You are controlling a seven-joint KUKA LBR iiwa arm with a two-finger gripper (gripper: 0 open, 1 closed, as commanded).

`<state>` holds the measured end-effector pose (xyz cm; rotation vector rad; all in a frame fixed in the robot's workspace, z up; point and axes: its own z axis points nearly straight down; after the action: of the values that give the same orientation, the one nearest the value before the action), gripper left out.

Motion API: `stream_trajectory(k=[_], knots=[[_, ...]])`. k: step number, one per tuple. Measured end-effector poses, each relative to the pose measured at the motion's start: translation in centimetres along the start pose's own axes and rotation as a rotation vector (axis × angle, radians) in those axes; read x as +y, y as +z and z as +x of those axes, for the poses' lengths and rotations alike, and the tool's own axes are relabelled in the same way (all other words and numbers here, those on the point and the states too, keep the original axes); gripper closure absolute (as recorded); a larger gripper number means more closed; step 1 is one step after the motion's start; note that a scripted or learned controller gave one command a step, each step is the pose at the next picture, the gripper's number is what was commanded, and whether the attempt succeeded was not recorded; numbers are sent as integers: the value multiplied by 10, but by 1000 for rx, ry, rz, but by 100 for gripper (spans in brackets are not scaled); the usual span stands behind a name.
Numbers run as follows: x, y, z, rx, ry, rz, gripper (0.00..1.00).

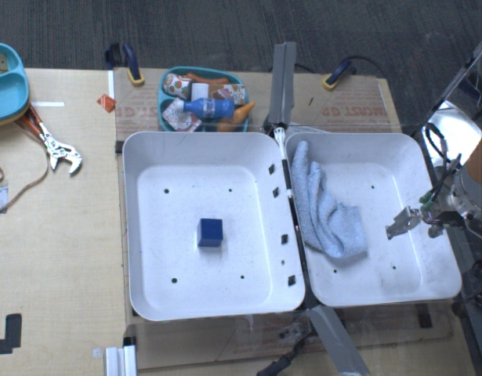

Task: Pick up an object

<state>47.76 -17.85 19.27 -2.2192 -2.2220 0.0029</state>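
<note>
Gripper low over the right bin, near that bin's right wall and apart from the cloth; whether its fingers are parted or closed cannot be told at this size, and nothing is seen between them. Judged from this, the pick is not yet made: no object is lifted, and approach, grasp and raise all remain. The cloth, the nearer candidate, lies crumpled along the right bin's left side, running from its far wall toward its middle. A blue block sits in the left bin, across the divider from the right bin. The arm enters past the right bin's right rim, wrist low, the gripper pointing leftward toward the cloth
</note>
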Motion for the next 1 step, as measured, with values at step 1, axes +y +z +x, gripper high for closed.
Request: stream_trajectory(k=[1], knots=[[25, 101, 81, 0, -120, -2, 0]])
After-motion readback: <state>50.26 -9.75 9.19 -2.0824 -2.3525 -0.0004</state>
